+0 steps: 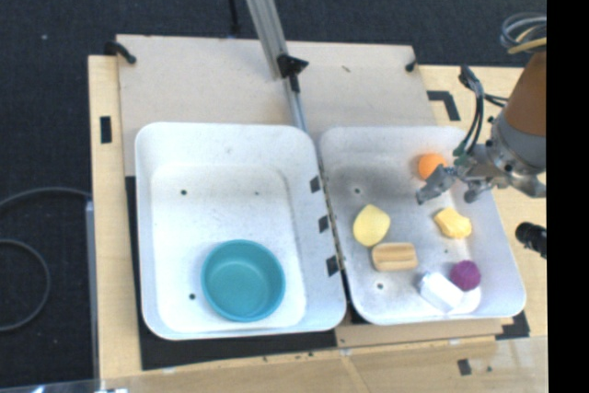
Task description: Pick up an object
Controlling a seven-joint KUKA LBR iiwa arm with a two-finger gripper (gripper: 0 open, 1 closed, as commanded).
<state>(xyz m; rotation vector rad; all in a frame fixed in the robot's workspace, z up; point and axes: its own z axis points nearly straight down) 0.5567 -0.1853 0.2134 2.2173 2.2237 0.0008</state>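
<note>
Listing the right bin (pixel 361 308) from its near edge back. Near right corner: white block (pixel 441 291), purple ball (pixel 465 273) touching it. Just behind, toward the middle: tan block (pixel 394 256), long axis running across the bin; pale yellow lump (pixel 371 225) beside it. Toward the right edge: small yellow piece (pixel 453 223) (my likeliest pick), lying just below and nearer than my gripper (pixel 455 184). My jaws stand apart, nothing between them, poised above the bin floor. Far side: orange ball (pixel 429 166), just beside my left finger (pixel 433 190). Left bin (pixel 166 143): teal bowl (pixel 243 279), near its front edge, well apart from me.
</note>
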